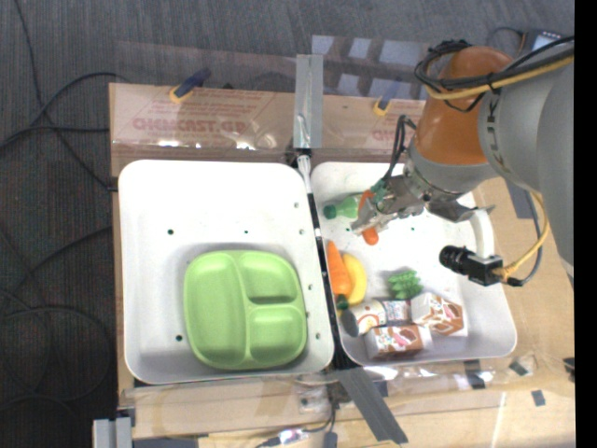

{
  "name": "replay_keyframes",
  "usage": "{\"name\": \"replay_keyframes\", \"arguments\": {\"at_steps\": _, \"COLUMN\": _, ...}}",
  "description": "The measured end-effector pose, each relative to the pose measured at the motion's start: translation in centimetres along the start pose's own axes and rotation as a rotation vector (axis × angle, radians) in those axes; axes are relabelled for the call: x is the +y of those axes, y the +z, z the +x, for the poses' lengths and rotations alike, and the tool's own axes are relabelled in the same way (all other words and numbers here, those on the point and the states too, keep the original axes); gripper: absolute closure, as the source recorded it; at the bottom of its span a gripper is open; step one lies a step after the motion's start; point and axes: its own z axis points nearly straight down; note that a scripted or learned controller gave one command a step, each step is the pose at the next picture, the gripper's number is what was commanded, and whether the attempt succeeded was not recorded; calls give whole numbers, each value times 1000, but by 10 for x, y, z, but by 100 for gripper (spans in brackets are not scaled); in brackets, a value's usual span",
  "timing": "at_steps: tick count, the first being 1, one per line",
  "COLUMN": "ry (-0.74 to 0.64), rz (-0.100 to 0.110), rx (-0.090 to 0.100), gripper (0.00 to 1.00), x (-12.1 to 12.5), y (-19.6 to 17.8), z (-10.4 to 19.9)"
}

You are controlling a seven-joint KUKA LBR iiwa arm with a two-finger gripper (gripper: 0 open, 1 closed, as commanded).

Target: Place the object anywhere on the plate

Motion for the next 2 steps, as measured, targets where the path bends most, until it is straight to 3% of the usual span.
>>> {"name": "replay_keyframes", "arguments": {"at_steps": 1, "ry": 81, "rz": 2, "rx": 4, "gripper": 100, "x": -21, "y": 13, "z": 116}}
{"name": "replay_keyframes", "arguments": {"at_steps": 2, "ry": 81, "rz": 1, "rx": 3, "gripper": 0, "x": -21, "y": 13, "z": 116}}
